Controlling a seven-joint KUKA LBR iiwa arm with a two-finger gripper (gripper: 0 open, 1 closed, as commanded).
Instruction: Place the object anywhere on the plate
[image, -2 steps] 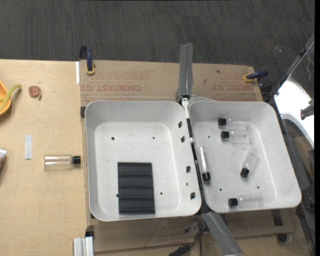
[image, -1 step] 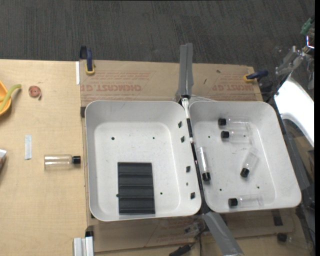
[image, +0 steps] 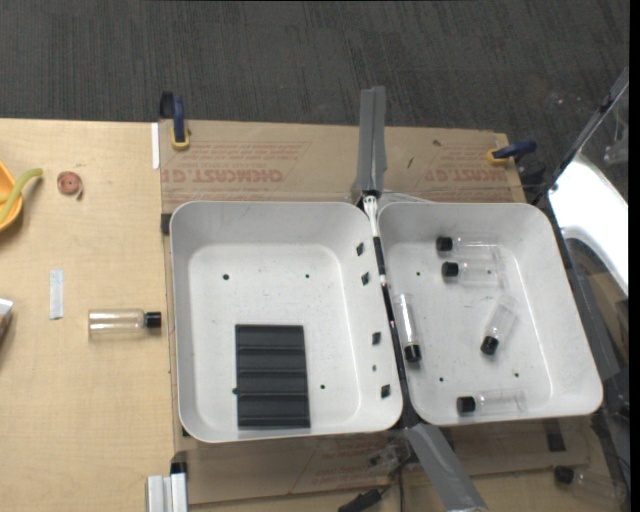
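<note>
**Five vials lying in the right bin, plate sitting in the left**

I am looking down on the two bins sitting side by side on the counter (image: 90, 260). The ribbed black plate (image: 270, 376) is lying flat on the floor of the left bin (image: 181, 300), towards its near edge, and nothing is resting on it.

The clear, black-capped vials are all lying on their sides in the right bin (image: 577, 300), well apart from the plate. Two vials (image: 468, 244) (image: 478, 266) are lying close together near the far wall. A third vial (image: 497, 327) is lying at a slant around the middle. A fourth vial (image: 492, 402) is resting by the near wall. A fifth vial (image: 407, 322) is lying along the wall that is meeting the left bin.

How the jaws are standing I cannot tell, nor how the vials are lying relative to them.

Out on the counter, left of the bins, a spare vial (image: 118, 321) is lying on its side.
</note>
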